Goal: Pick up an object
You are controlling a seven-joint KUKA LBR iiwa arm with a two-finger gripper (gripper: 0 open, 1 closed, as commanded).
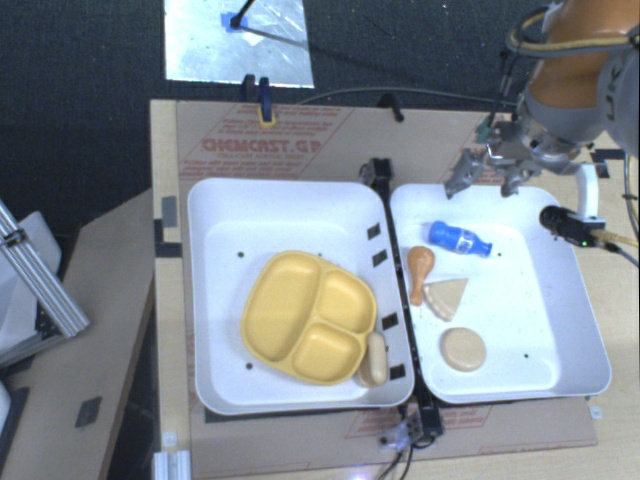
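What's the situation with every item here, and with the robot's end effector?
End effector: open, holding nothing, above the right bin's far edge.
Blue bottle: lying on its side.
Drumstick: lying flat.
Wedge: flat.
Round disc: flat.
Yellow tray: right way up, left bin.

A: Where is the gripper?

B: Above the far rim of the right bin, fingers spread, nothing between them.

A: What lies closest to the fingers?

B: The blue bottle, just nearer the camera than them. Beyond it lie a toy drumstick, a pale wedge and a round biscuit.

A: And farther off?

B: A yellow divided tray in the left bin, a small bread roll touching it.
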